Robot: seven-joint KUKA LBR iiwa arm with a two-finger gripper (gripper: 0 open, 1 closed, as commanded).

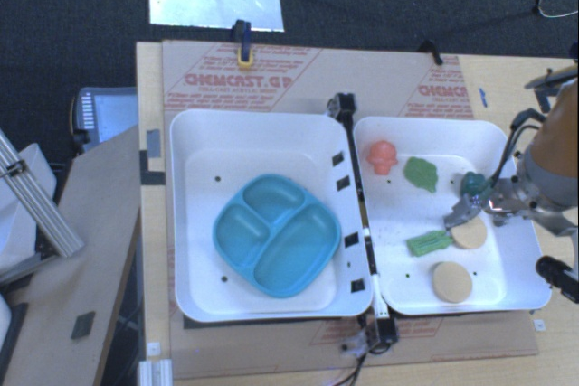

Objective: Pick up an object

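The right bin (516,280) holds several small items. A pink-orange toy (382,155) and a green lump (421,173) lie near its far side. A flat green piece (429,242) and a tan disc (452,281) lie nearer the front. My gripper (460,216) reaches in from the right and sits low over the middle of this bin. It is just above a second tan disc (471,237), which it partly covers. A teal object (473,185) lies right behind the gripper.
The left bin (194,194) holds a blue divided plate (276,233). A black divider (355,194) runs between the two bins. The arm (552,167) crosses the right bin's right rim.
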